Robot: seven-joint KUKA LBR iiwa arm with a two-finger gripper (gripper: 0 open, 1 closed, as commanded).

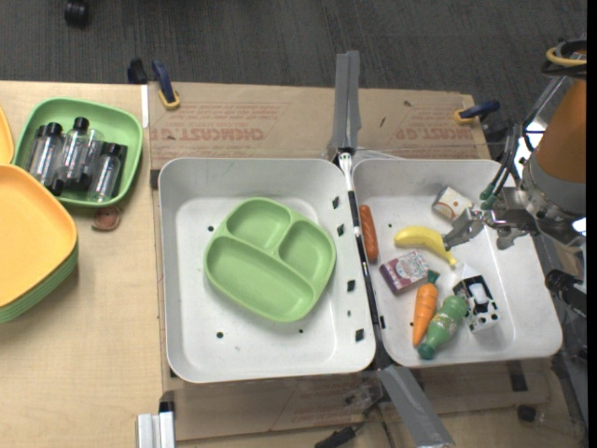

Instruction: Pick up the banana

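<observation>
Camera view, looking down on two white bins side by side. Nearest you in the right bin [522,339], at about five o'clock, a green bottle [441,323] lies beside a carrot [424,310] and a black-and-white toy [477,301]. Above them sits a purple carton [405,272], with a sausage [369,231] at nine o'clock against the divider. The banana [424,242] lies mid-bin, untouched. Your gripper [465,227] hovers just at its three o'clock side, fingers apart, holding nothing. A small box [451,201] rests at twelve o'clock. The left bin [187,343] holds a green divided plate [270,259].
</observation>
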